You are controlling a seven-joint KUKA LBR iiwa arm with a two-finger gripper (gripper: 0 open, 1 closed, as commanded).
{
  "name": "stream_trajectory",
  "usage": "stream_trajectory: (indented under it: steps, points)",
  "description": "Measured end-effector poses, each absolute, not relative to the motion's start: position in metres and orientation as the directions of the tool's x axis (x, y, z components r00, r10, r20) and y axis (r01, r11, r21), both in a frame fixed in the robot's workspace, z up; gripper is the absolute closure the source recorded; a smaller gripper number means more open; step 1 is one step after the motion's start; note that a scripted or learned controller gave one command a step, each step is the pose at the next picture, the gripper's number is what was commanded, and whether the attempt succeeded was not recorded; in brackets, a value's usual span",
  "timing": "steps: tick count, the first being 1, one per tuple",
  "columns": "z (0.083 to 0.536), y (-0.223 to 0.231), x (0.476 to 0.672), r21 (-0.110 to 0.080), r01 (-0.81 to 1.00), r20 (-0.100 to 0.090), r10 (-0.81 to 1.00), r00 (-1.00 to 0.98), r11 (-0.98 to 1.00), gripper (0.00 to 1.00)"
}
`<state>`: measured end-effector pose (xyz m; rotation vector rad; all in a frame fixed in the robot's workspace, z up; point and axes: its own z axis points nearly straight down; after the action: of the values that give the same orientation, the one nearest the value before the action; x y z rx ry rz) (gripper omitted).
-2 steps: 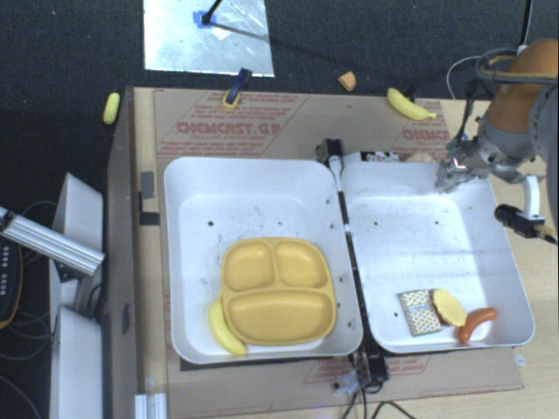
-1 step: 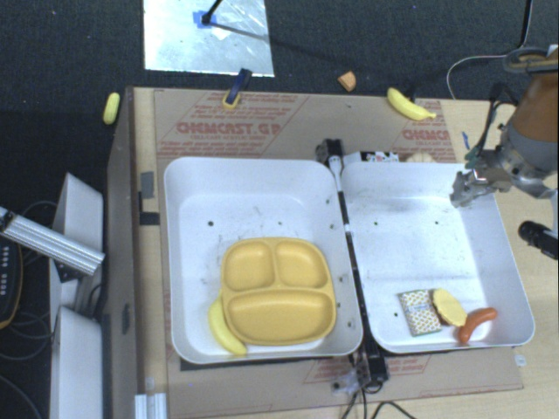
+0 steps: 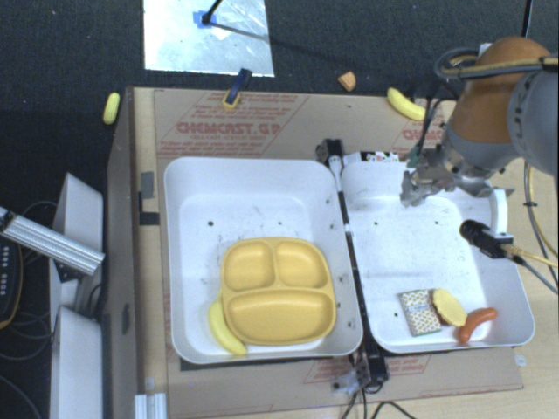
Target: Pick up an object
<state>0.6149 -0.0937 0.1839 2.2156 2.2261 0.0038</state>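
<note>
nothing looks picked up yet, as far as the view shows: every object lies on a bin floor or on the bench, and nothing hangs under the gripper (image 3: 417, 190). the whole pick is left to do, i judge: choosing a target, coming down on it, closing and lifting.

the gripper hangs over the far part of the right bin (image 3: 393, 269), close to its far wall, on bare white floor. whether it touches the floor cannot be told from this slanted view. its tips are small and dark against the wrist, so how wide it stands cannot be told; no object is seen in it.

the nearest likely targets are well apart from the gripper, toward the camera, in the near corner of the same bin: a patterned square packet (image 3: 420, 312), a yellow piece (image 3: 448, 306) touching its side, and an orange-red sausage-shaped toy (image 3: 477, 323) just beside that, near the rim.

to the gripper's side, across the divider, the left bin (image 3: 192, 234) holds a yellow compartment tray (image 3: 278, 288) with a small banana (image 3: 224, 330) tucked against its near edge.

beyond the gripper, outside the bins, another banana (image 3: 404, 104) lies on the cardboard, a small orange piece (image 3: 348, 80) past it, and a yellow item (image 3: 111, 107) far off at the bench's corner.
</note>
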Motion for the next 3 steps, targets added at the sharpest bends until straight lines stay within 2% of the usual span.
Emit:
stream_trajectory:
  steps: [2, 3]
  points:
    - [0.206, -0.095, 0.617, 0.008, 1.0, 0.0, 1.0, -0.007, 0.007, 1.0]
    - [0.204, -0.061, 0.593, 0.002, 1.0, 0.001, 1.0, -0.004, 0.004, 1.0]
